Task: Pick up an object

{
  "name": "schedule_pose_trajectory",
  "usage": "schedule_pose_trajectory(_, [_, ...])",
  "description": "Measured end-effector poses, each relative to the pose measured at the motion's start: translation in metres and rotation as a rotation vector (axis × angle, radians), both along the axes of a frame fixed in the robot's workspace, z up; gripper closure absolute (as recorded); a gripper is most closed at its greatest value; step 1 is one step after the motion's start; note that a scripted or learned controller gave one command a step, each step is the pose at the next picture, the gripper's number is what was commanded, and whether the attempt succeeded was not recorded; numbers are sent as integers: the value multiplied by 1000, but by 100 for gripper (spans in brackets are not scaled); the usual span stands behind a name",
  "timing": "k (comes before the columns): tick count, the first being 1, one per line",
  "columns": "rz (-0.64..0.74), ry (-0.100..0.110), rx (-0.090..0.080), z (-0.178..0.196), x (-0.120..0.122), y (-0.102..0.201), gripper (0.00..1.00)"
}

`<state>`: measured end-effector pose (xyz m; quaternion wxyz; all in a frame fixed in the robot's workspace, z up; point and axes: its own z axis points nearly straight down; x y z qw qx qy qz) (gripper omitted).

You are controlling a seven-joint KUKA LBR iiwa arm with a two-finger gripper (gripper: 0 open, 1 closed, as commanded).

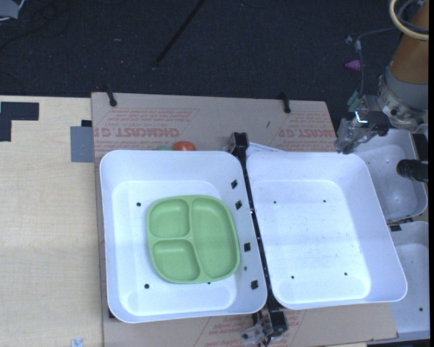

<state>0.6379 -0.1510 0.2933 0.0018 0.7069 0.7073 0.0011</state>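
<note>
Green three-compartment plastic plate [193, 238] lying flat in the left white bin [123, 194]; hand [352, 132] clear of both bins.

The plate sits on the bin floor, toward its right and near side, close to the black divider strip [247, 223] between the bins. The right white bin [325, 230] adjoins on the other side of that strip. A small red-orange object [184, 147] lies just beyond the left bin's far rim, on the brown cardboard sheet [202, 121] under both bins. The hand hangs by the right bin's far right corner, carrying nothing; whether it is open or closed cannot be judged.
</note>
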Motion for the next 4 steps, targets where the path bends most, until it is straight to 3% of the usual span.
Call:
schedule_pose_trajectory(1, [4,9,3,-21,-14,56,100])
schedule_pose_trajectory(4, [4,11,2,-69,-44,225,100])
